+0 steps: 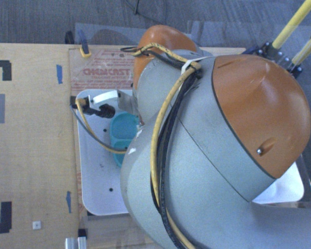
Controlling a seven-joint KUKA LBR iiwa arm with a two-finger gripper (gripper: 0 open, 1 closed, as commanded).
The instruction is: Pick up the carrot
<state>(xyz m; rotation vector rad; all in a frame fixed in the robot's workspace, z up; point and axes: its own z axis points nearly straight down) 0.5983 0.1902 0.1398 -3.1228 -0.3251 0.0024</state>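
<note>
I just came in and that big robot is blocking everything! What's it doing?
The big grey and orange robot arm is leaning over a white bin, covering most of it. Its job is to pick up a carrot. A blue cup sits in the bin beside the arm, with a yellow cable looping past.

The grey arm (pixel 197 154), with its orange band (pixel 262 118), bulks across most of the camera view and hides much of the white bin (pixel 96 191) below it. A teal cup (pixel 123 131) lies in that bin just beside the arm, with a yellow cable (pixel 90 131) looping past it toward a white fitting (pixel 102 98) near the bin's upper edge. The wooden desk (pixel 31 139) stretches to the left, marked with black tape corners (pixel 2 69) and short blue tape strips (pixel 59 74).
</note>
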